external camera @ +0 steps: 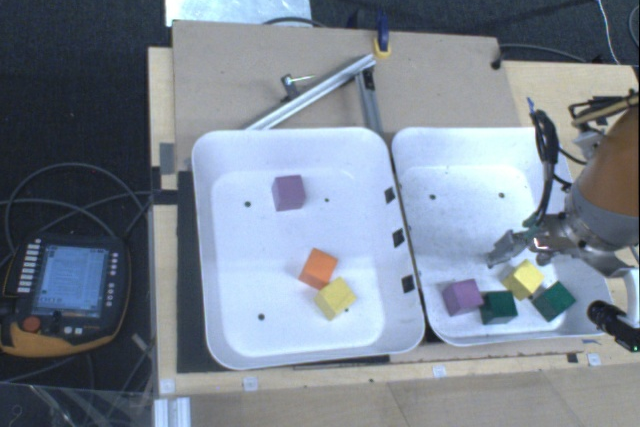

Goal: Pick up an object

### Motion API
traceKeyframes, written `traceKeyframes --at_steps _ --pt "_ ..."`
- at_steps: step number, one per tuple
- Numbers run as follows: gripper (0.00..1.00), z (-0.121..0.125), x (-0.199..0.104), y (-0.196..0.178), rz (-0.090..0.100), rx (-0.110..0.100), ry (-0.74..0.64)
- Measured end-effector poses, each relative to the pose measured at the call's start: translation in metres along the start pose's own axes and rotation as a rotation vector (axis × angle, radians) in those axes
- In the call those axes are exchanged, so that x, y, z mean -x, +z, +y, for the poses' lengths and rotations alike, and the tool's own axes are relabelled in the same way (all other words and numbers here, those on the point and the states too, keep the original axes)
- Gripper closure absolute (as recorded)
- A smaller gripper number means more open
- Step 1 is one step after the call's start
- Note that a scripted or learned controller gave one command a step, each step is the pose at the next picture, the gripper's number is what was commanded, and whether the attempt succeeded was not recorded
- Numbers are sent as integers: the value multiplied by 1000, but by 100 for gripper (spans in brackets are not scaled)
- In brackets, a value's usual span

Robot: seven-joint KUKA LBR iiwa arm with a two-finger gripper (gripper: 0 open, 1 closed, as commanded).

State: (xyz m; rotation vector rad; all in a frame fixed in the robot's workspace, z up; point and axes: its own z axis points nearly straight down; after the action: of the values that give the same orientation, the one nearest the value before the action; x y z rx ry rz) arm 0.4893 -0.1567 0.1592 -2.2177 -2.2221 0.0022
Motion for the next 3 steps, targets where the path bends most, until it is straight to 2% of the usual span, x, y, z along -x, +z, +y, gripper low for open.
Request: traceKeyframes --at_steps 1,2,3 --pt "0 13 8 48 -13 18 4" --pt "100 14 8 36 -14 24 1" --pt "100 17 6 -7 -2 8 -3"
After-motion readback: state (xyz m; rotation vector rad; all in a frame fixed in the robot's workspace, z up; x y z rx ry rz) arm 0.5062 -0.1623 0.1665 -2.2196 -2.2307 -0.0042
